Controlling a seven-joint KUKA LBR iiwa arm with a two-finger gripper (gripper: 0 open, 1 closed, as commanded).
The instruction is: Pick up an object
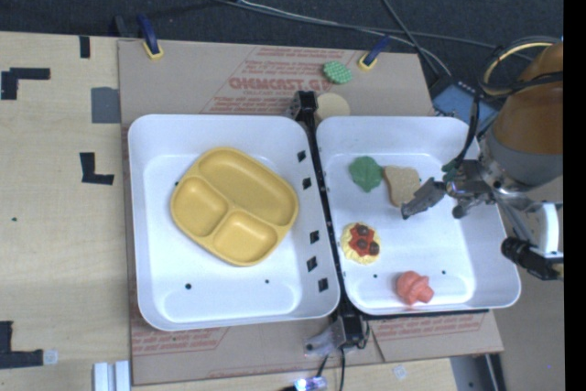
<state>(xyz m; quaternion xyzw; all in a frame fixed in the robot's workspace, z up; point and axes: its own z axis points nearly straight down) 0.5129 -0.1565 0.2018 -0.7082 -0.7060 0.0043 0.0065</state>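
Note:
The right bin point(476, 288) holds a green toy point(365, 172), a tan bread-like piece point(399, 184), a small yellow round with red toppings point(361, 243) and a pink-red toy point(414, 287). My gripper point(438, 205) hovers over the bin's right half, just right of the tan piece. It is open, with one dark finger point(417, 200) close to the tan piece's lower right edge and nothing between the two fingers.
A yellow divided plate point(234, 205) lies in the left bin point(156, 288). A green dotted piece point(337, 71) and a tan disc point(333, 105) rest on the cardboard behind the bins. Black clips run along the divider point(316, 197) between the bins.

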